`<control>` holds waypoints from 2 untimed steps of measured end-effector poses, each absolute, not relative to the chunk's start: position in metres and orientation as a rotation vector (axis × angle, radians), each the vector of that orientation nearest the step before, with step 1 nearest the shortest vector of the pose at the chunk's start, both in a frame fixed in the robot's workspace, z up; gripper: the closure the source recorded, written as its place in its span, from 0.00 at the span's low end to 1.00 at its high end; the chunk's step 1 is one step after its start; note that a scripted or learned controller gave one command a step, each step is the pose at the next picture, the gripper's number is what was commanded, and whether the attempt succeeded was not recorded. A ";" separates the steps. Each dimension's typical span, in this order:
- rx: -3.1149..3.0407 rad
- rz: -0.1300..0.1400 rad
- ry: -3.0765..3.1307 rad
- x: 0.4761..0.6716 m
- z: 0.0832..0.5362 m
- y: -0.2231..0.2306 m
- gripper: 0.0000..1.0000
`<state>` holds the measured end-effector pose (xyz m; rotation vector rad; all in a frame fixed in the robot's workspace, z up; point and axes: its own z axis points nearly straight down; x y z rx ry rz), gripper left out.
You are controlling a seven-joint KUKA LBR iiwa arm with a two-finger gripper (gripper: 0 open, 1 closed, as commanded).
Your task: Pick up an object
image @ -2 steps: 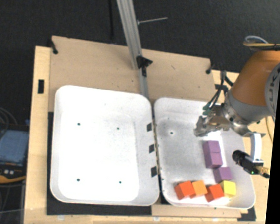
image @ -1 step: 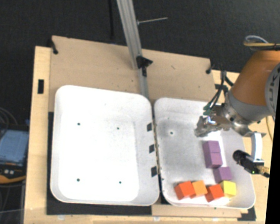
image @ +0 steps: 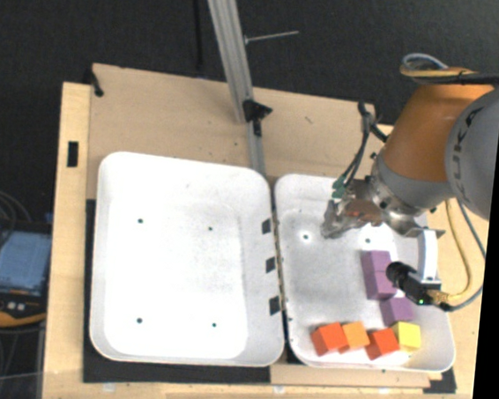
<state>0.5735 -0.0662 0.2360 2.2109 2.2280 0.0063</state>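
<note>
- purple block [image: 376,273] lies in the right bin [image: 313,272], long axis running near to far, its right side partly hidden by a black fitting.
- tool [image: 344,215] hangs above the bin's far part; grip state unreadable.

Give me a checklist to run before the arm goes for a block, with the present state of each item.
1. Blocks within the right bin: ok. All lie along its near and right side.
2. Gripper over the right bin: ok, it hangs over the far part.
3. Gripper lined up above a block: not ok. The purple block lies nearer the front edge than the gripper.
4. Nothing already held: cannot tell, the fingertips are too blurred.
5. Target stands free: not ok for the orange block, which touches its neighbours; the purple block has bare floor on its left.
</note>
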 end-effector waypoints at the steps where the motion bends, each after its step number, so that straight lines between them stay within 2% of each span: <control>1: 2.212 0.005 2.230 0.586 0.242 -0.015 1.00; 2: 2.216 -0.001 2.229 0.585 0.234 0.029 1.00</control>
